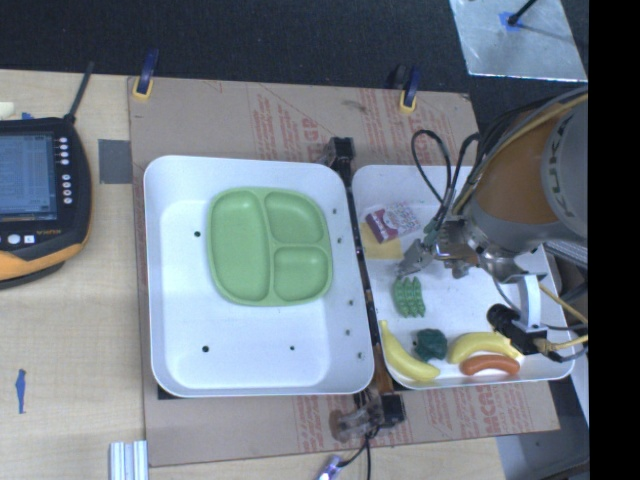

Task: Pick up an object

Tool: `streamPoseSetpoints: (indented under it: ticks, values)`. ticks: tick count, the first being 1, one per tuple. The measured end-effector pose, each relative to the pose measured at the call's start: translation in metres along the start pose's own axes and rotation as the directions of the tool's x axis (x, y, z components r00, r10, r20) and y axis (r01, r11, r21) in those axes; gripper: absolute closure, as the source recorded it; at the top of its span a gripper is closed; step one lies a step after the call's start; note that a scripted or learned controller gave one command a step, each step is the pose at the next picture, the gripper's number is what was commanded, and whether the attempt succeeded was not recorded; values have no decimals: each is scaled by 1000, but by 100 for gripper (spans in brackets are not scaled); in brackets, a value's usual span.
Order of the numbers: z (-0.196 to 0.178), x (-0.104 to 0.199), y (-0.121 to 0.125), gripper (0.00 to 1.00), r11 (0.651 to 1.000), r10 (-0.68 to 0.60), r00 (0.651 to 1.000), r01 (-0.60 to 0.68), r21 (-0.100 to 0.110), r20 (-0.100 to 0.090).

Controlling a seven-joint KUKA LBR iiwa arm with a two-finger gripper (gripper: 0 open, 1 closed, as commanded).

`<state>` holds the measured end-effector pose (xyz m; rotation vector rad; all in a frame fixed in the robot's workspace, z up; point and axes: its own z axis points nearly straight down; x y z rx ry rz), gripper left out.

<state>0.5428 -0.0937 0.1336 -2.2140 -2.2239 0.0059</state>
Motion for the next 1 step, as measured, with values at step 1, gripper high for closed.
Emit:
streamPoseSetpoints:
  ticks: [1]
  values:
    - [42, -1, -8, 0, 1000, -1, 1000, 1, 0, 0]
